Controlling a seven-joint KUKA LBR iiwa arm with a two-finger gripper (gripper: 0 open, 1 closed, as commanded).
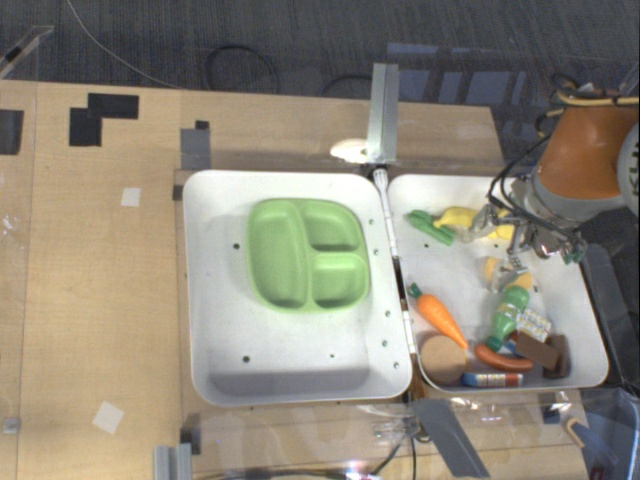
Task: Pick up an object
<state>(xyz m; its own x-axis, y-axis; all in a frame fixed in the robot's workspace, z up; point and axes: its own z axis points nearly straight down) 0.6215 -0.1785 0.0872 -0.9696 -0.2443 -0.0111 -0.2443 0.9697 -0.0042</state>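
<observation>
We see the arm (585,158) reaching in over the right bin (597,313), its gripper (518,253) low above the toys; we cannot tell how its jaws stand. Beneath it lie a green bottle (509,314), a carrot (440,316), a banana (458,217) and a red marker (492,379). The left bin (215,298) carries a green divided tray (305,254) on the wooden surface (90,298).
</observation>
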